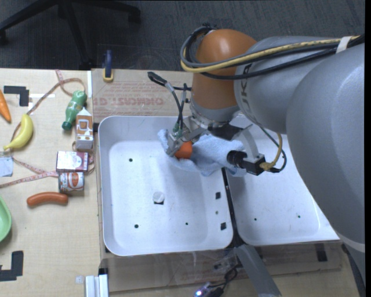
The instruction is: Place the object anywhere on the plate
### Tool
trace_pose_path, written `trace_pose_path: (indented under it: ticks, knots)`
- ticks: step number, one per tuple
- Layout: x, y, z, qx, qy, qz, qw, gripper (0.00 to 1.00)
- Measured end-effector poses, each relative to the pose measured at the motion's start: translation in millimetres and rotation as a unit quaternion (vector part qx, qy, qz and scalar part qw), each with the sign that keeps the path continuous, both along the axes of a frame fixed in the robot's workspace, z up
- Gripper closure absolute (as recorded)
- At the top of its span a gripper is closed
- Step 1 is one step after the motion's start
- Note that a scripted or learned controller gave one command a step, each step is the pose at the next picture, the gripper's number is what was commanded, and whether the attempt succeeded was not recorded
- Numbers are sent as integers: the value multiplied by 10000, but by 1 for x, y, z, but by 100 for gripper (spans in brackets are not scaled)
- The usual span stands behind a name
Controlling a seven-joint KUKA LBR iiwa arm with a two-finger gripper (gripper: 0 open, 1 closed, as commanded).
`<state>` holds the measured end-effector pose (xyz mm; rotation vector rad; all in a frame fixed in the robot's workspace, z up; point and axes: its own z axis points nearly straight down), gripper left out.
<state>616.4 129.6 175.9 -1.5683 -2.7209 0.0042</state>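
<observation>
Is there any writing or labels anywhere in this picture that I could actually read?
Cardboard sheet behind the left bin: a line of red print, upside down from this view and too blurred to read.
Small carton: a printed label, too small to read.
Small can and the packet beside it: printed wrappers, too small to read.
No text can be made out with certainty.

A robotics lab; white bins (116, 191), toy food, office chair (75, 17).
</observation>
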Motion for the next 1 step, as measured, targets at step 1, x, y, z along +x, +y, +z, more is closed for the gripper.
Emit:
trace_pose_path:
  ticks: [1]
  knots:
    - [42,-6,-61,-4,1,329,9995,100]
